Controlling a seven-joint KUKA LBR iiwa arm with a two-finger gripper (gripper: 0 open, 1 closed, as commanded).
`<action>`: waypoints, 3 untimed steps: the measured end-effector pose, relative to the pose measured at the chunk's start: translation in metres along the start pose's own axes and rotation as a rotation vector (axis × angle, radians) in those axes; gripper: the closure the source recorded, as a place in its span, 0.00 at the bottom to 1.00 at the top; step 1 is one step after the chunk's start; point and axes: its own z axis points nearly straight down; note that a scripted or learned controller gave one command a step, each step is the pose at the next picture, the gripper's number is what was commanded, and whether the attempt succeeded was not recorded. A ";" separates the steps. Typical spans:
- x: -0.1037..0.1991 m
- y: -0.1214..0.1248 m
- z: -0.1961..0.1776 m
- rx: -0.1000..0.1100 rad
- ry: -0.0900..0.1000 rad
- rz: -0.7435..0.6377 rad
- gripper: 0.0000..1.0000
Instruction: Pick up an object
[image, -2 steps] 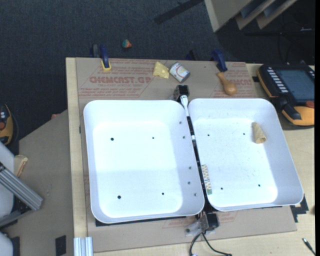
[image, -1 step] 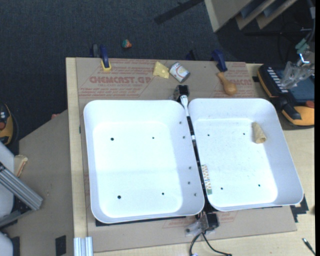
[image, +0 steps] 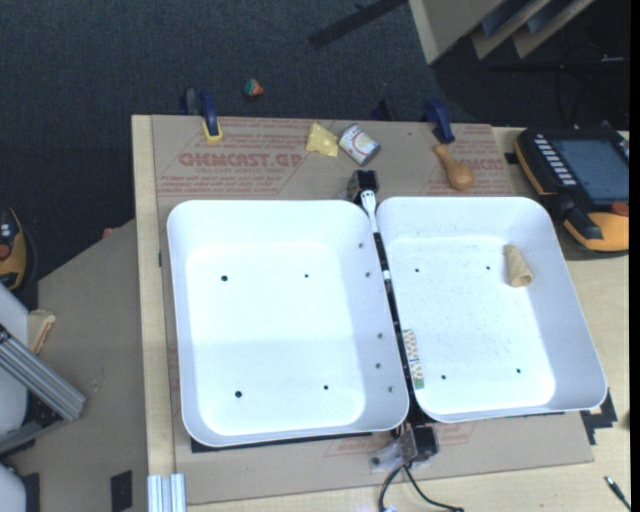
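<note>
Edges first: black and yellow pendant (image: 585, 172) runs off the right side, grey metal rail (image: 42, 382) is cut at lower left. Small coloured speck (image: 254, 88) on the dark floor, too small to name. Printed strip (image: 413, 358) on the seam between bins, unreadable. How my jaws stand I cannot tell. Tan cork-like piece (image: 517, 266) lies in the right bin (image: 470, 345), near its far right wall. Left bin (image: 270, 330) beside it. Yellow scrap (image: 322, 141) and wooden-handled tool (image: 454, 168) rest on the board behind.
</note>
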 end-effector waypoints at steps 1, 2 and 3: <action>0.002 -0.048 0.092 0.021 0.009 0.000 1.00; 0.001 -0.011 -0.046 -0.008 -0.002 -0.005 1.00; 0.003 0.017 0.077 0.020 0.009 -0.005 1.00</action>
